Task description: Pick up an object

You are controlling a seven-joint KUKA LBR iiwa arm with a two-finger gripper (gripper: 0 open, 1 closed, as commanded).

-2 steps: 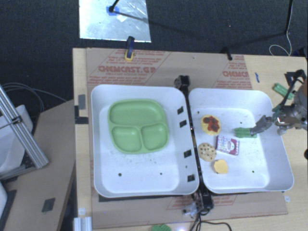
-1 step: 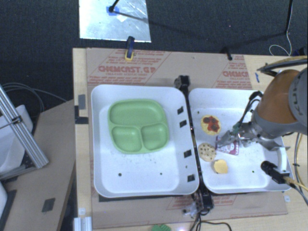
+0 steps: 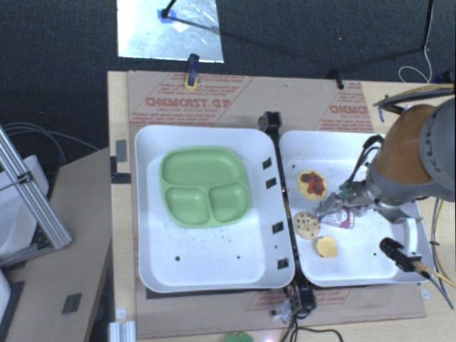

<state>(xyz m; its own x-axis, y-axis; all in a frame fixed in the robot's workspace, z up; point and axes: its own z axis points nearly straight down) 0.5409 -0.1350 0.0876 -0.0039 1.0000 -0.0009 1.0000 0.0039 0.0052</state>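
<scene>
Packet (image 3: 340, 218) lies touching the jaws (image 3: 329, 207), beside cookie (image 3: 307, 225).

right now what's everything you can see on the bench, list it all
white bins: 2, white, side by side on the bench
divided plate: 1, light green, in the left bin
pizza piece: 1, yellow with red spots, right bin, upper left part
cookie: 1, tan with dark chips, right bin, near the divider
yellow piece: 1, yellow, right bin, below the cookie
packet: 1, red and white, at the gripper
gripper: 1, grey, over the right bin
</scene>
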